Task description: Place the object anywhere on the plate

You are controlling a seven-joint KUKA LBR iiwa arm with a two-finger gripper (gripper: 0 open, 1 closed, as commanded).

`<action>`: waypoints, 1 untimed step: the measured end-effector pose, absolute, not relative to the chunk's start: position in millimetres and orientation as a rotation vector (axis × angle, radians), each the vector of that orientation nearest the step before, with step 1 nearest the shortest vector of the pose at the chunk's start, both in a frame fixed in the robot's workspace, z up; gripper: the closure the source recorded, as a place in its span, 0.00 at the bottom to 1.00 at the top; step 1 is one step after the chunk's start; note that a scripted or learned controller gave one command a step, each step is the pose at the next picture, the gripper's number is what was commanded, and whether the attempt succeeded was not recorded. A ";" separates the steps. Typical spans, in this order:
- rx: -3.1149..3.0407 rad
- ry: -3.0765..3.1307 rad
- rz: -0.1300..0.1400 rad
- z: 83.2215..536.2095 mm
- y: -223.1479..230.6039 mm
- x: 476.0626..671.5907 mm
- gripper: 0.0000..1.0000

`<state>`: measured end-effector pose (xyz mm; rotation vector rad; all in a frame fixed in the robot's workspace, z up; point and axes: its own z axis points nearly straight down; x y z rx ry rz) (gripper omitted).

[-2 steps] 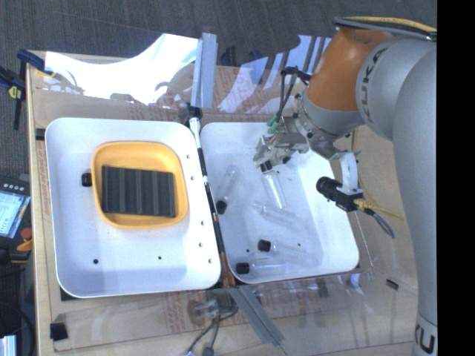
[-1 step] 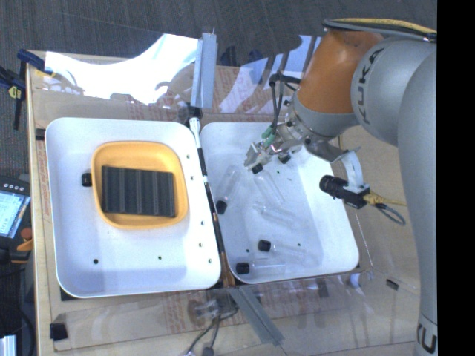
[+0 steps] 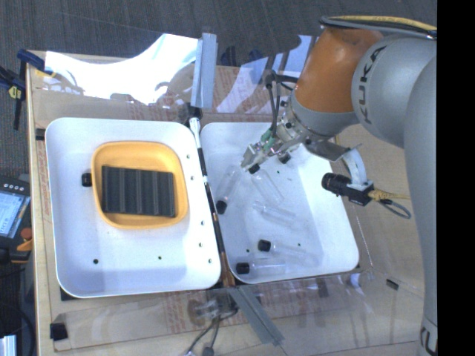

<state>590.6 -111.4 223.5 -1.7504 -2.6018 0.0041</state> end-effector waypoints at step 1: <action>-1.590 -2.706 0.003 230.9 -66.0 594.8 1.00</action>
